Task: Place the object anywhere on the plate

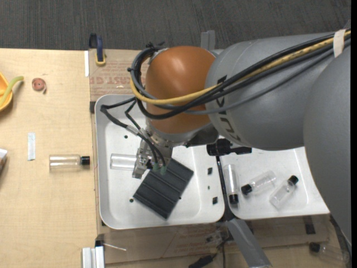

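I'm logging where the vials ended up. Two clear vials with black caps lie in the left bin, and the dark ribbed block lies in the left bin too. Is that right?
Not quite. The camera view shows the two black-capped vials in the right bin, not the left. The dark ribbed block does lie in the left bin.

Robotics lab; KUKA arm (268, 94); white bins (111, 205); wooden bench (50, 205); vials (68, 161)

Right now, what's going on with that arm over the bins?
The arm reaches in from the right, with its gripper low in the left bin. It sits beside a clear vial and just above a dark ribbed block. More vials lie in the right bin. Nothing is visibly held.
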`<state>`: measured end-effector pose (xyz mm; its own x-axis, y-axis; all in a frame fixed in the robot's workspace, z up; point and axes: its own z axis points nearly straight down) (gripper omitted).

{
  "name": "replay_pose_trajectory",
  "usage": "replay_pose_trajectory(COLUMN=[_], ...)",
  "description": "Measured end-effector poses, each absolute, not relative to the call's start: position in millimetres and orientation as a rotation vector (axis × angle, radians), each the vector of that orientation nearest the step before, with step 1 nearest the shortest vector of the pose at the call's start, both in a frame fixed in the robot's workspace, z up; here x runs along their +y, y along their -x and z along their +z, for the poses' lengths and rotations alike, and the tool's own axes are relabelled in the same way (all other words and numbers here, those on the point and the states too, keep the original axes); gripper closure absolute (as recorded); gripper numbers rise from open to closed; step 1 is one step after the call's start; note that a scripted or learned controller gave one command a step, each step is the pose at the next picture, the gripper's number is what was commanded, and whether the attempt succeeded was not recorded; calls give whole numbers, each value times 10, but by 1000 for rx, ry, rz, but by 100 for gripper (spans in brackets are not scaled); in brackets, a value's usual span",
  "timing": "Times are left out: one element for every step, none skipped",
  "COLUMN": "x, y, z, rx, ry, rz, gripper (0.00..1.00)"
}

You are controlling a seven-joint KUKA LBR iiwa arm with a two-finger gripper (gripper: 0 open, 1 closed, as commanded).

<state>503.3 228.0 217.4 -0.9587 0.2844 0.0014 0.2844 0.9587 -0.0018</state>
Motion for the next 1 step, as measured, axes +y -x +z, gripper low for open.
replay_pose_trajectory(x=[2270], y=[-4771], z=[991], rx=[-3033], ry=[806], rz=[5], gripper=[100])
